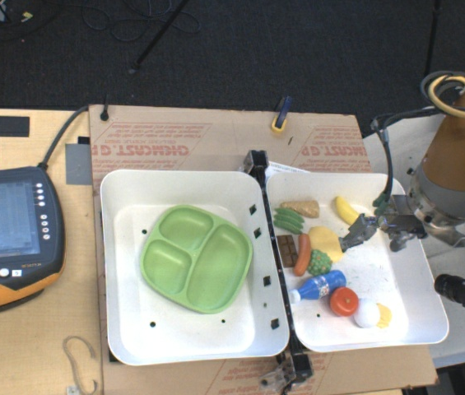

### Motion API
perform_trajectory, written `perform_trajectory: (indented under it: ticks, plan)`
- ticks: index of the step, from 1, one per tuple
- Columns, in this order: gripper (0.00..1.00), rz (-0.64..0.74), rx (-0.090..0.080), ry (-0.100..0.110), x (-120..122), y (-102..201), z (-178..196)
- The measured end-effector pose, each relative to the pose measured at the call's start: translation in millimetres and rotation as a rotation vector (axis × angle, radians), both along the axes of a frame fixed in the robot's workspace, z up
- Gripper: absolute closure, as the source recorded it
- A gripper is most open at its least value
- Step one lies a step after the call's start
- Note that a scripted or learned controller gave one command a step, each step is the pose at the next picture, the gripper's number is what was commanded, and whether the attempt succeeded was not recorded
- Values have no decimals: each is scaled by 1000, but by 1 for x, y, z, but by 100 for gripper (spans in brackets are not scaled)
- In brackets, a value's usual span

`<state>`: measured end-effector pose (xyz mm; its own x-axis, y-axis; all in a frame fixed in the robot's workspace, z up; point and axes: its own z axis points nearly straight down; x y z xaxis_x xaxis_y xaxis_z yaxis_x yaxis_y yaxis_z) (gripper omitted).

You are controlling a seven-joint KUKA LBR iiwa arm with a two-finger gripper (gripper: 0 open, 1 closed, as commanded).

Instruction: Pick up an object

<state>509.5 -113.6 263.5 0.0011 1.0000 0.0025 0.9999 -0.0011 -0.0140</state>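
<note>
Toys for picking are all lying in the right bin (430,315), and you are seeing none of them lifted yet. Take the blue bottle (318,286) as your marker. It is lying low in that bin, near the wall between the two bins. Just to its right the red ball (344,302) is sitting, and past that the white egg (366,314). Just above the bottle you are finding the green bumpy toy (319,262) and the orange carrot (302,254), with the yellow lemon (325,240) a bit higher. Far above it the green pepper (289,219), the tan potato (301,209) and the yellow banana (346,211) are resting near the top.

The gripper (357,234) is hanging up and to the right of the bottle, just beside the lemon. You cannot tell how its jaws are standing, because they are looking dark and small, and nothing is showing between them.

Far left of the bottle, the green plate (197,257) is lying in the left bin (125,319).

So the job is looking barely begun. The arm is needing to go down, grab one toy and lift it.
</note>
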Motion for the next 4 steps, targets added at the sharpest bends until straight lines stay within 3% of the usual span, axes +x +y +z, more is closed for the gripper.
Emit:
perform_trajectory:
  ticks: [1,4]
  plan:
    - [0,2,-1,-10,2,0,5]
    - [0,1,0,-5,13,14,-142]
